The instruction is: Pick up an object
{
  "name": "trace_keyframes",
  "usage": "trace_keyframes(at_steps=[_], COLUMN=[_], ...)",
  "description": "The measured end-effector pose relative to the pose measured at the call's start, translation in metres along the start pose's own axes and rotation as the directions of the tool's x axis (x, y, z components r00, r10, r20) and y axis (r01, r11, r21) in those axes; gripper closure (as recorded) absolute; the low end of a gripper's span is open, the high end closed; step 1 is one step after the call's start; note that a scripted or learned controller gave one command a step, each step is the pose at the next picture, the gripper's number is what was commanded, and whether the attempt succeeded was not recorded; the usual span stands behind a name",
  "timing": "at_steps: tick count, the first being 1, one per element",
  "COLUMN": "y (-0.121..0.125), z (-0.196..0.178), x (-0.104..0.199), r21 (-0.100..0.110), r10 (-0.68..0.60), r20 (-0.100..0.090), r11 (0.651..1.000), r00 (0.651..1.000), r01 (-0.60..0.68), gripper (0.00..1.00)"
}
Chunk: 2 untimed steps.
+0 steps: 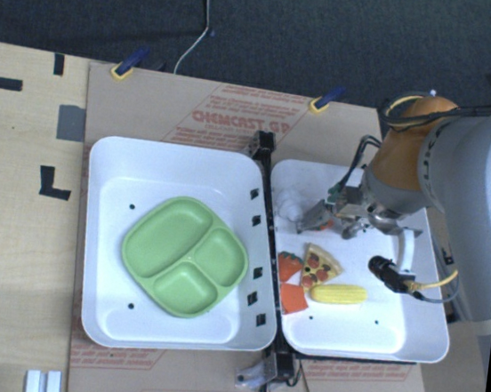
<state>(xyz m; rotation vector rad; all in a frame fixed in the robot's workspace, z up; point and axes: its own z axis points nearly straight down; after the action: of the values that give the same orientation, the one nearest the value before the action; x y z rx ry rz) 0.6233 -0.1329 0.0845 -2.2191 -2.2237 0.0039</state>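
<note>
In the right bin (387, 344) lie a toy pizza slice (321, 264), a yellow corn cob (338, 293) and an orange-red piece (289, 282) against the bin's left wall. My gripper (328, 227) hovers over the upper part of this bin, just above the pizza slice, and it stands open. Nothing shows between its fingers. The arm comes in from the right and covers the bin's upper right corner.
The left bin (108, 217) holds a green divided plate (186, 255) near its middle. A black divider with clips (262, 238) runs between the two bins. A small pale, see-through thing (289, 209) lies left of the gripper.
</note>
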Motion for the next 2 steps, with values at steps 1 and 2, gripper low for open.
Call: trace_keyframes(at_steps=[1,2], y=[0.001,-0.002], z=[-0.011,-0.053], x=[0.000,0.001], r21=[-0.002,-0.003], r10=[-0.001,0.001], r20=[0.001,-0.002], r11=[1.000,1.000], r00=[1.000,1.000], r01=[0.001,-0.001], gripper=[1.00,1.00])
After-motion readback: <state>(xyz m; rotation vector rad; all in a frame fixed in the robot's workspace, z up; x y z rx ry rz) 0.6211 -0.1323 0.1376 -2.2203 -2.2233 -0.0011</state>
